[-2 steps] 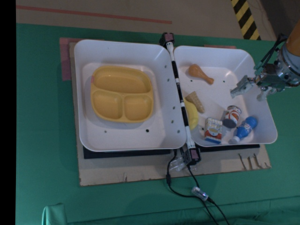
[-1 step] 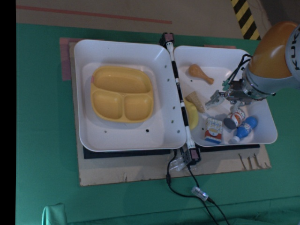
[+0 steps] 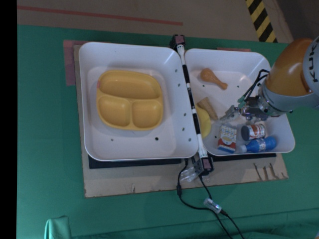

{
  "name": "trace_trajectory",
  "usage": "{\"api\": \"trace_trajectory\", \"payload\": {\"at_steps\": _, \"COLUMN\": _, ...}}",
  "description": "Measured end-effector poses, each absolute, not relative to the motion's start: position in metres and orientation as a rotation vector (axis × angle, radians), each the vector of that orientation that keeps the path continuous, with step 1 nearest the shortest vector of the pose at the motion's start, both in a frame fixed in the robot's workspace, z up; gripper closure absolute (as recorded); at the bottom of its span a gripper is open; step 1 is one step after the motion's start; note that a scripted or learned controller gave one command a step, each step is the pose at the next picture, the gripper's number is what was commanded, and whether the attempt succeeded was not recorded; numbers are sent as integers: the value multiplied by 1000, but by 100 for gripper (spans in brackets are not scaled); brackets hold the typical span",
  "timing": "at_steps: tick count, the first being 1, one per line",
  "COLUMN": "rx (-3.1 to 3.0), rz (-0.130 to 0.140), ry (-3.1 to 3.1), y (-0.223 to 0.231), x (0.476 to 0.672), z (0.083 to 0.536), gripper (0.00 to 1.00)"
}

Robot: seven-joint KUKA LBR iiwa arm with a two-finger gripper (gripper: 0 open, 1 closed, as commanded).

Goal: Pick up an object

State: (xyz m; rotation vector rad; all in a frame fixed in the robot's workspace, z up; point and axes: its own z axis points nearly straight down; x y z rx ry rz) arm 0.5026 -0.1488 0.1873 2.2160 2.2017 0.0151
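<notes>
Cables [image 3: 199, 193] trail off the front edge of the bench, nearest the camera, running from the clamp strip between the two bins.

Gripper [image 3: 234, 112] hangs low inside the right bin [image 3: 279, 133], about mid-bin; whether it is open or closed cannot be told, and nothing is visibly held. Likely a descent toward a pick, since the candidate objects lie just below and beside it.

Outward from the gripper: small can [image 3: 254, 131] just beside it toward the front edge; blue bottle [image 3: 260, 145] lying on its side at the front right corner; red-and-white carton [image 3: 227, 137] near the front edge. Ice-cream cone toy [image 3: 208, 107] and yellow lemon toy [image 3: 204, 122] sit against the left wall. Toy chicken drumstick [image 3: 213, 77] lies apart, toward the back edge. The front cluster is crowded; a neighbour could be nudged.

Left bin [image 3: 94, 143] carries a yellow divided plate [image 3: 129, 99], roughly centred.

Both bins rest on cardboard [image 3: 129, 180] over a green bench cover [image 3: 45, 133]. Beyond the back edge, brown floor with red line [image 3: 99, 15] and yellow-black hazard stripe [image 3: 259, 9].
</notes>
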Motion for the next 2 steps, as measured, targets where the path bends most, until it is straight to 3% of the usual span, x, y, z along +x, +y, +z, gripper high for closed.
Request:
{"api": "trace_trajectory", "payload": {"at_steps": 1, "rx": 2214, "rz": 22, "ry": 2182, "y": -153, "x": 505, "z": 202, "gripper": 100}}
{"api": "trace_trajectory", "payload": {"at_steps": 2, "rx": 2215, "rz": 22, "ry": 2182, "y": -153, "x": 505, "z": 202, "gripper": 0}}
